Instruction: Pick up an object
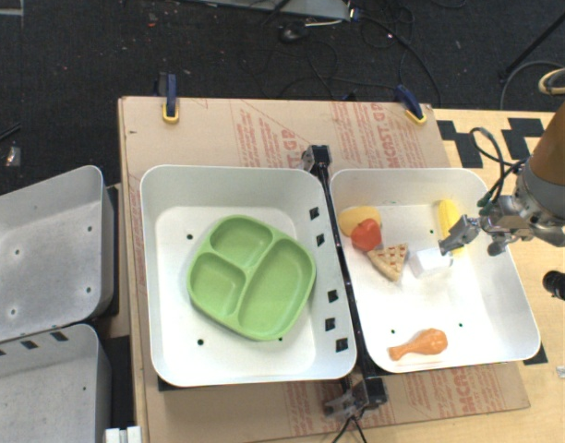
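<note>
The end effector (469, 233) hovers at the right bin's (518, 326) far-right edge beside the white block (430, 261); its state cannot be determined.

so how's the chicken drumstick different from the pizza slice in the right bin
The chicken drumstick is smooth orange and club-shaped; the pizza slice is a tan wedge with dark specks. The drumstick lies alone near the front of the right bin; the pizza slice sits mid-bin, against a red piece. Both are small toy foods lying flat.
</note>
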Available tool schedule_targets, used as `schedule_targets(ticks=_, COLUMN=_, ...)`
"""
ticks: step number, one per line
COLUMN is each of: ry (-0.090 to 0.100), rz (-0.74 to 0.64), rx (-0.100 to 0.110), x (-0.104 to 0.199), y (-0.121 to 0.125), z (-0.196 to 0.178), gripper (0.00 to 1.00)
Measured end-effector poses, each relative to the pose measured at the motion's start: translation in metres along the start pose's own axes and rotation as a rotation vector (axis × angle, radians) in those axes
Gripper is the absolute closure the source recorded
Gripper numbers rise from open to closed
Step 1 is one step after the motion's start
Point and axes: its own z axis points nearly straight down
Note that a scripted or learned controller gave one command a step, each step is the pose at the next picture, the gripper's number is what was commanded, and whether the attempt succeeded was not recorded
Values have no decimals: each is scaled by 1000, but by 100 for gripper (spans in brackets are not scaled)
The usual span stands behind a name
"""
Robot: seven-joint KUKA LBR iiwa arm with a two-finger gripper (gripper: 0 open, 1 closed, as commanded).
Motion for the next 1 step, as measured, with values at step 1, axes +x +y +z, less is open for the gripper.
schedule_targets(ticks=1, ry=-3, rz=-4, rx=-14, x=1, y=3, z=-8, gripper=0)
